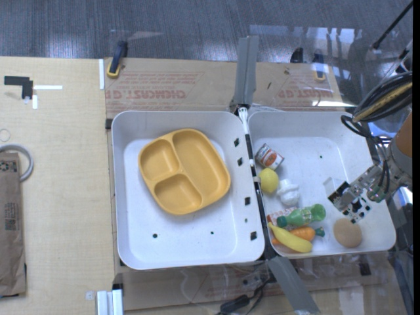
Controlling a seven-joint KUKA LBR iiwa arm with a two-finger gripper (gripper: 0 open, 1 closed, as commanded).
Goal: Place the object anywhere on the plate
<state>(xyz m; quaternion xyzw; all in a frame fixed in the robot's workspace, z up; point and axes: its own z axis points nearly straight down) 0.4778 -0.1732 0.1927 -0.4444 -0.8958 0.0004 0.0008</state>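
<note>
the yellow three-compartment plate (pixel 184 170) lies in the left bin (pixel 125 195). the right bin (pixel 308 143) holds a can (pixel 268 156), lemon (pixel 269 180), green bottle (pixel 304 214), banana (pixel 291 239), carrot (pixel 303 233) and a brown round object (pixel 348 233). the gripper (pixel 348 205) hovers just above the latter; its jaw state cannot be told. reversed lettering on the cardboard (pixel 170 87) is hard to read.

Plate (pixel 184 170) unobstructed; toys (pixel 295 223) crowd right bin (pixel 308 146).
</note>
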